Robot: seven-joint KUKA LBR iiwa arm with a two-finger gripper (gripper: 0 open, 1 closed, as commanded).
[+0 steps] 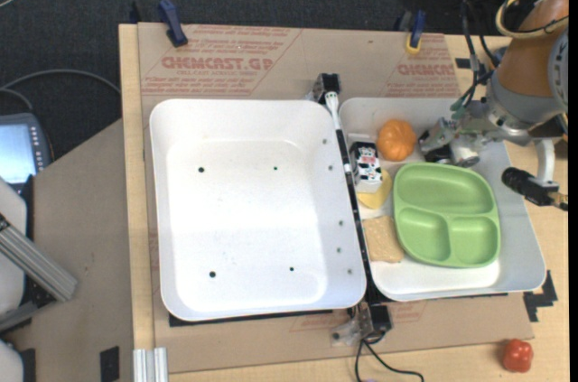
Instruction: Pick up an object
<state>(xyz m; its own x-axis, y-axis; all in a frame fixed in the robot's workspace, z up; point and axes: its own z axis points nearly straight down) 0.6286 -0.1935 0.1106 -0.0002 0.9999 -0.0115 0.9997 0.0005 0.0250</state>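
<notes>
Two blue clamps point(172, 21) and point(415, 30) grip the printed cardboard sheet point(226, 64) at its far edge. A small red object point(517, 355) sits near the cardboard's front right corner.

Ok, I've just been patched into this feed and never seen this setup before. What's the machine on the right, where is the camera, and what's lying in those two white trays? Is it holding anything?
You have one camera, fixed above the bench and looking down at a slant. The grey machine with the orange band is a robot arm reaching in from the right. Its gripper, a two-finger claw, sits low over the back of the right bin. I cannot tell from here whether it grips anything.

The right bin holds a green divided plate, an orange ball-like object, a small white printed item and something pale yellow beside the plate. The left bin shows just bare white floor with a few dark dots.

A small red object lies on the bench outside the bins, near the front right corner.
</notes>
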